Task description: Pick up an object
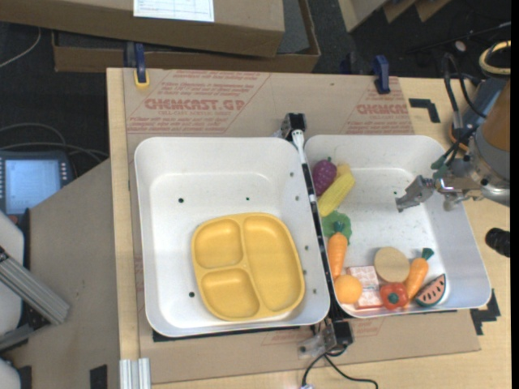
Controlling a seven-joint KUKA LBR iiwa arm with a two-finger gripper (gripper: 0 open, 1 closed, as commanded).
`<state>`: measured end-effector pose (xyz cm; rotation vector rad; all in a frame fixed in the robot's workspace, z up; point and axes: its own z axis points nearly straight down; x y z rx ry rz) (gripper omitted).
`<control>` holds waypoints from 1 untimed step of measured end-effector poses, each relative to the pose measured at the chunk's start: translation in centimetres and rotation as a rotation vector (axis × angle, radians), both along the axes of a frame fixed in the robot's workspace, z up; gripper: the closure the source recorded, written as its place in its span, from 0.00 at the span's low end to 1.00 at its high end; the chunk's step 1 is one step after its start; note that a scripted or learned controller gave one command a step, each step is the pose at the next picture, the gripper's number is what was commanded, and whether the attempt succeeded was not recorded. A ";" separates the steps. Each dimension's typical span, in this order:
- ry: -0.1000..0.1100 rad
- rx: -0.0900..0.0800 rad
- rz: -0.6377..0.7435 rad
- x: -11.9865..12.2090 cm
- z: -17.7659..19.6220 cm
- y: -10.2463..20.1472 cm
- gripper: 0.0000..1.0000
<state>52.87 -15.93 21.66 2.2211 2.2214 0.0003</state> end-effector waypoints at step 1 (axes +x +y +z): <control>0.013 0.006 0.000 -5.4 -12.3 4.2 0.00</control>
